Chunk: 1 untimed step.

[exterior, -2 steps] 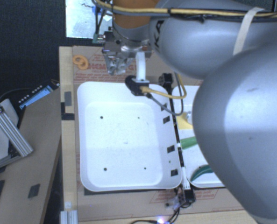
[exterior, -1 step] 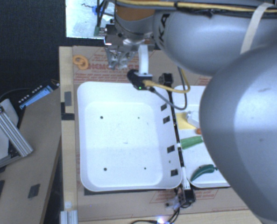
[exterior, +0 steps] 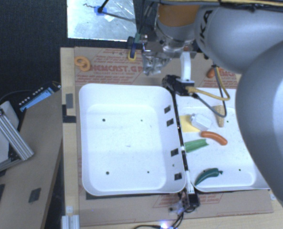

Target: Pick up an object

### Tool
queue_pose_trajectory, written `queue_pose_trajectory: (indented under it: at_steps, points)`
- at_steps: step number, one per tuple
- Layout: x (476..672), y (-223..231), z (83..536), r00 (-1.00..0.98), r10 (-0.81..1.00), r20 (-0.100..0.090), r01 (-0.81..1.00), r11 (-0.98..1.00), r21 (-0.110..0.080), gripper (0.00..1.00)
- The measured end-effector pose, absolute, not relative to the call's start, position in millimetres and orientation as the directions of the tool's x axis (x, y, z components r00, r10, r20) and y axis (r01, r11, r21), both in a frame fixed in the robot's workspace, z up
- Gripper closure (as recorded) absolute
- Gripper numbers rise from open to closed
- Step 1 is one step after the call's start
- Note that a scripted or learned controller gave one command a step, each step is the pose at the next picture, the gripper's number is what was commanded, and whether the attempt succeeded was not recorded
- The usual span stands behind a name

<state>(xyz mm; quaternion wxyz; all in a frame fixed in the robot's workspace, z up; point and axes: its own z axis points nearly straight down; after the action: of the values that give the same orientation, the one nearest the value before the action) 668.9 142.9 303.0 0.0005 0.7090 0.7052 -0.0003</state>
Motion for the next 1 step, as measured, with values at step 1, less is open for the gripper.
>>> queue_pose_trajectory:
  at_steps: [1]
  points:
    - [654.6,225.3,339.0,-0.011,1.0,0.005,1.0,0.011,0.005,1.0]
